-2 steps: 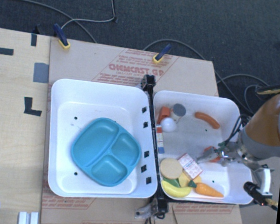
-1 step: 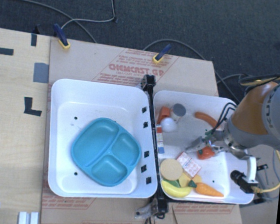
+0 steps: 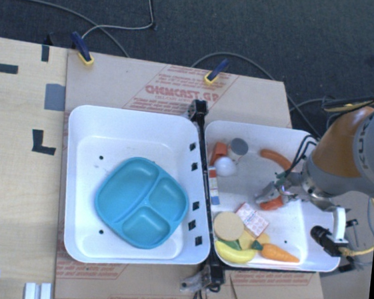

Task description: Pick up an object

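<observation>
Landmark: the right bin (image 3: 309, 140), white, shallow, sharing its left wall with the left bin (image 3: 86, 124).

Gripper (image 3: 270, 196) sits over the middle of the right bin, arm (image 3: 347, 154) coming in across the bin's right rim. Silvery fingers (image 3: 266, 193) point toward the bin's left wall, down at a small orange-red object (image 3: 272, 204) on the floor. Jaws: cannot tell from this angle whether they are spread or closed, nor whether the object is between them; it lies touching or just under the tips.

Bin contents, relative to its walls:
- Far-left corner: orange cylinder (image 3: 220, 149), grey round cap (image 3: 239, 147), white ball (image 3: 224, 164), clustered close together, hard against the left wall.
- Far side, mid: an orange sausage-shaped piece (image 3: 275, 157), near the far wall, just beyond the gripper.
- Near-left corner: tan disc (image 3: 228, 226), banana (image 3: 233, 253), carrot (image 3: 279, 254), a small card with red print (image 3: 252, 219), all crowded, some overlapping.
- A strip with red and blue marks (image 3: 213, 189) along the left wall.

Open floor: the bin's right half, between gripper and right rim, is bare white. Tight along the left wall and near edge.

Left bin holds a blue divided plate (image 3: 142, 203), tilted, near its centre, with bare floor around all four walls.
</observation>
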You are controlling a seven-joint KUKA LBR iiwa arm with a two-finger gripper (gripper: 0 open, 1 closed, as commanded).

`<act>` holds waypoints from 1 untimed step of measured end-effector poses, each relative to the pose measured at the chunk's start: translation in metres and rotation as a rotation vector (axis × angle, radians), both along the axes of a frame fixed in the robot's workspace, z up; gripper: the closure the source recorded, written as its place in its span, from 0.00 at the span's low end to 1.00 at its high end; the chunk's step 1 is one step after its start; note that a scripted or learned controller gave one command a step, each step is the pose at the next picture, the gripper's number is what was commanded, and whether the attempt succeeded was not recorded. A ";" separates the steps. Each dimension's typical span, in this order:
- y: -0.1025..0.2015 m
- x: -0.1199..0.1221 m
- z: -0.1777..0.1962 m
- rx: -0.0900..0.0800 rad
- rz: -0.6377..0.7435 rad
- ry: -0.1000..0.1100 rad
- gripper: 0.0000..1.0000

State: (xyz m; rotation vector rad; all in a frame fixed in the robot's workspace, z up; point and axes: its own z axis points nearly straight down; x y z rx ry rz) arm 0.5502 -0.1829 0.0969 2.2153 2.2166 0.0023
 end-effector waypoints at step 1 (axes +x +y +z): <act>0.096 0.023 0.088 0.005 0.002 0.006 1.00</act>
